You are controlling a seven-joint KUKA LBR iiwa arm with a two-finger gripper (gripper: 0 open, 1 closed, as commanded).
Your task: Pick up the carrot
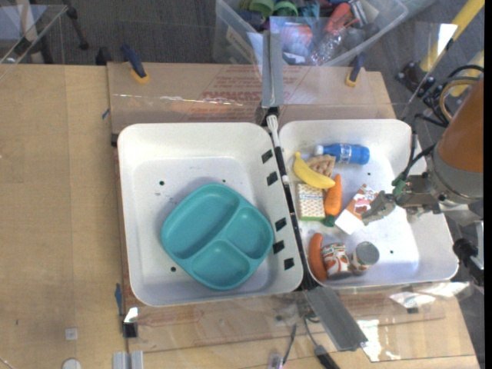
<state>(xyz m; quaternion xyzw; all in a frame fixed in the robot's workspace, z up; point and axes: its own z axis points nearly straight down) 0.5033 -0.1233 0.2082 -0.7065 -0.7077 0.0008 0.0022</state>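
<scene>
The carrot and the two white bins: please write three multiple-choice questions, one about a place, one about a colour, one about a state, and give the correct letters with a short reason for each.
1. In which bin does the carrot lie?
A. The right bin
B. The left bin
C. On the wooden bench

2. What colour is the divided plate in the left bin?
A. Red
B. Teal
C. Yellow

3. How is the carrot now?
A. Held high above the bins
B. Lying on the divided plate
C. Lying on the bin floor, apart from the gripper

Answers:
1. A: the carrot lies in the right bin, just below the banana.
2. B: the plate is plainly teal against the white bin.
3. C: the carrot rests among the other items, and the gripper is to its right in the view, with a gap between them.
</scene>
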